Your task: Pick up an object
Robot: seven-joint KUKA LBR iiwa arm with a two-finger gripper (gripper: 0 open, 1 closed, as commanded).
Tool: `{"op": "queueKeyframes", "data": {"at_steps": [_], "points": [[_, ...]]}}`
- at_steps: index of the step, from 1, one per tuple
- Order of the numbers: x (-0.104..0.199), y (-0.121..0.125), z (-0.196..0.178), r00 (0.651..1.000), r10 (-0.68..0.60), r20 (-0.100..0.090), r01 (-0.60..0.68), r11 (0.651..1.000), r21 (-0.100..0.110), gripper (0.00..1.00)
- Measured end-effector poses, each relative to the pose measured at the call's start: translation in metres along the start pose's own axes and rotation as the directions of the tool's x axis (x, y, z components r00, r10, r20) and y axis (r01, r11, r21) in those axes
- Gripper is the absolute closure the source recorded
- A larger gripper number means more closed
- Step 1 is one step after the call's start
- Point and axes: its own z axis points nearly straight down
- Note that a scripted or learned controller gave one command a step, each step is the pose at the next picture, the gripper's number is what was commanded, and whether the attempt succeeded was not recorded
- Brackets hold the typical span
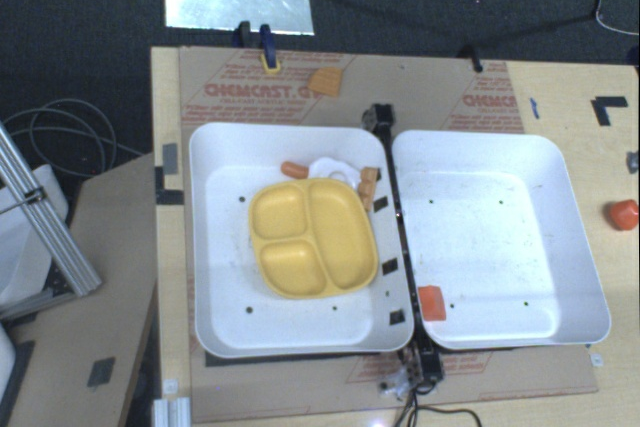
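lying in white bin (215,215): glossy yellow three-compartment plate (312,237), rounded corners, beside small orange piece (294,170); claw's hold impossible to tell.

2 bins side by side on my bench (560,95), touching along the middle seam. Left bin (215,245): divided tray (312,238) sits mid-bin, tilted. Behind the tray, near the far wall: small sausage-shaped piece (294,170), a flat disc (332,171) partly under the tray's far edge, a short block (368,183) just beside the tray's far-right corner. Right bin (560,215): 1 small block (431,303) in the near-left corner, against the seam wall. On the bench outside the bins: 1 flat piece (325,81) behind the left bin, 1 small object (623,214) at the right edge.
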Motion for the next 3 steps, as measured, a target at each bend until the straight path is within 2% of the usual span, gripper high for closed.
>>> {"op": "queueKeyframes", "data": {"at_steps": [1, 2, 3], "points": [[0.001, 0.0, 0.038, 1.0, 0.0, -0.002, 0.0, 1.0, 0.005, 0.0], [0.001, 0.0, 0.036, 1.0, -0.001, -0.001, 0.001, 1.0, 0.003, 0.0], [0.017, -0.001, 0.101, 1.0, -0.001, -0.004, 0.001, 1.0, 0.008, 0.0]]}}
